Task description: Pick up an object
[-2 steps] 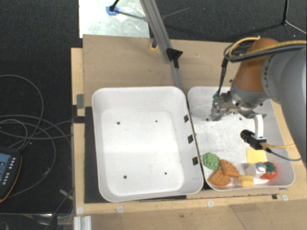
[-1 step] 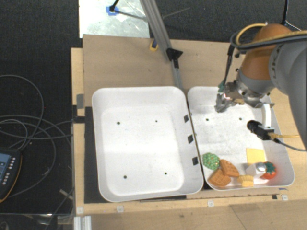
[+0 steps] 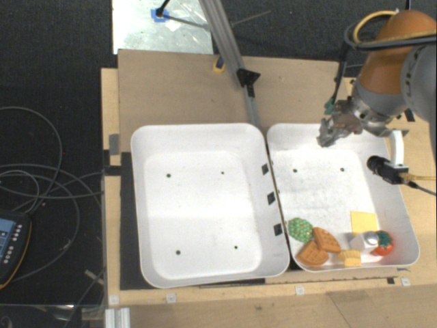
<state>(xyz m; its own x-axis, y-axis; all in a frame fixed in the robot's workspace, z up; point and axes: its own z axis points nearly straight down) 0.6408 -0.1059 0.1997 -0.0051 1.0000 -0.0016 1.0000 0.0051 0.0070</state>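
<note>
**Near Corner Holds the Pile, Gripper Hangs Far Back**

At the right bin's [image 3: 403,214] near edge lie the objects — green piece [image 3: 299,229], two orange waffles [image 3: 319,247], yellow block [image 3: 364,221], red-and-silver item [image 3: 377,243]. Well apart, above the bin's far rim, hangs the gripper [image 3: 330,134] — carrying nothing; its finger spacing cannot be made out. Alongside sits the left bin [image 3: 147,203].

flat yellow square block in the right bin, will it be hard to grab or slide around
The flat yellow square block lies low on the right bin's smooth white floor, so it probably slides when nudged. Its thin profile likely gives fingers little edge to pinch. It looks stiff and light, unlikely to roll.
</note>
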